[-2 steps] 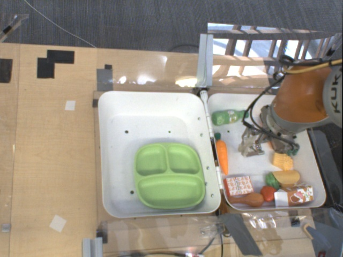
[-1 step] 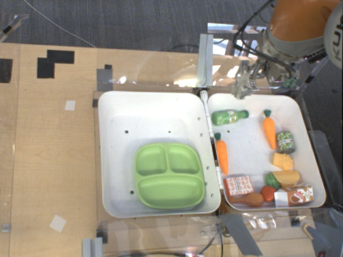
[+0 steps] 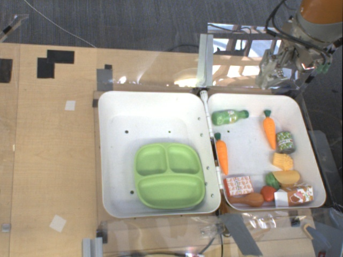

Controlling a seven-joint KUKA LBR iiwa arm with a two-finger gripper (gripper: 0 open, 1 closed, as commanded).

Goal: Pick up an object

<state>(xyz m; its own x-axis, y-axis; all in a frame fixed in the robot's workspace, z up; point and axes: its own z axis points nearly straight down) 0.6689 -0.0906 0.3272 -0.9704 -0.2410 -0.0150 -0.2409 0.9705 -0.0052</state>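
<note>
My gripper (image 3: 272,73) hangs above the back edge of the right bin (image 3: 244,138), with its two fingers apart and nothing between them. The bin below holds several toy foods. A green bottle (image 3: 229,116) lies near the back left. One carrot (image 3: 269,130) lies at the back right and another carrot (image 3: 222,154) by the left wall. A green pouch (image 3: 285,142), a yellow corn piece (image 3: 282,160) and a yellow wedge (image 3: 288,176) line the right side. A red packet (image 3: 239,186), a tomato (image 3: 267,193) and a sauce bottle (image 3: 293,196) crowd the front.
The left bin (image 3: 118,143) holds a green divided plate (image 3: 169,175) toward its front. A metal frame (image 3: 236,36) stands behind the right bin, close to the gripper. Wooden bench (image 3: 48,159) stretches to the left.
</note>
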